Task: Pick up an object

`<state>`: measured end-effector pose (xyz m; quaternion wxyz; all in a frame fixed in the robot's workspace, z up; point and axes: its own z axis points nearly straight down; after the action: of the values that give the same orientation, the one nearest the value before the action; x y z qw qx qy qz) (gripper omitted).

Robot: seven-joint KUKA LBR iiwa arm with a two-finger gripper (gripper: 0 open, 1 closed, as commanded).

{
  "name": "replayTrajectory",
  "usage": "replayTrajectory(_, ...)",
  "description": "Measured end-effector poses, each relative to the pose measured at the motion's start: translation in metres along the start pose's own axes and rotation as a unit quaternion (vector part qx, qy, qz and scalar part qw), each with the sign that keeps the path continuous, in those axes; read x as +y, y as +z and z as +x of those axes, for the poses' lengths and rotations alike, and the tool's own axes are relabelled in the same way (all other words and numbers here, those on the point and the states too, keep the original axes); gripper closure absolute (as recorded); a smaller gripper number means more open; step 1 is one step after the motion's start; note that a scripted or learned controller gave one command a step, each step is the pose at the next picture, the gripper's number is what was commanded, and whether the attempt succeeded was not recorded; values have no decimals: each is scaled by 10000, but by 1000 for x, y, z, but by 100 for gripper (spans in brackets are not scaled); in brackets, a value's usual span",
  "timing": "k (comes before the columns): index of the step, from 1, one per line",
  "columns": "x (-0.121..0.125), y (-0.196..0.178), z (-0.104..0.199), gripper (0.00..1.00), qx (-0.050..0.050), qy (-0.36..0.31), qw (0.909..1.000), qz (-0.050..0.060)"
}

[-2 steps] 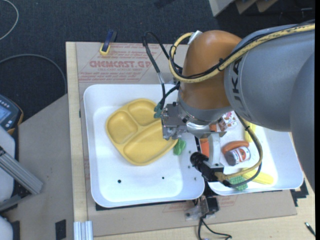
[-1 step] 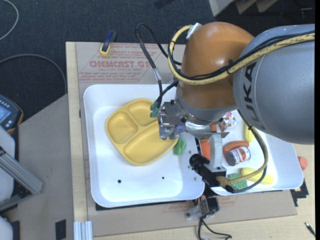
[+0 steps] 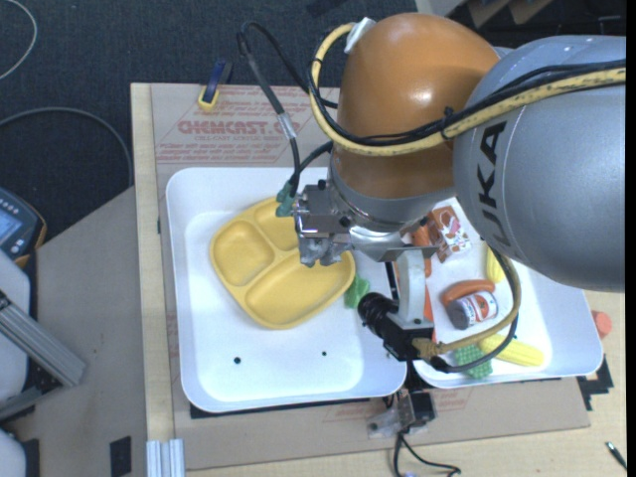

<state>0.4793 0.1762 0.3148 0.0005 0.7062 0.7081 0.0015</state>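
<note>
Two white bins on the bench; arm low over the left one, gripper at the yellow tray's right edge, tray stretching away leftward. Finger state: can't tell.

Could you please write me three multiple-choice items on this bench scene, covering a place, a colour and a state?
1. Where does the divided tray lie?
A. left bin
B. right bin
C. on the floor

2. What colour is the tray?
A. blue
B. yellow
C. red

3. How does the small can rest?
A. on its side
B. hanging from the arm
C. inside the tray

Key: 1 A, it sits inside the left bin. 2 B, its whole surface is yellow. 3 A, its round end faces sideways in the right bin.
</note>
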Motion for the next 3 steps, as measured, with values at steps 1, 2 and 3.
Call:
replayTrajectory(1, 1, -52, -16, 100, 3, 12, 10000, -16)
replayTrajectory(2, 34, 180, 49, 100, -27, -2, 10000, 85)
replayTrajectory(3, 70, 215, 43, 100, 18, 7, 10000, -31)
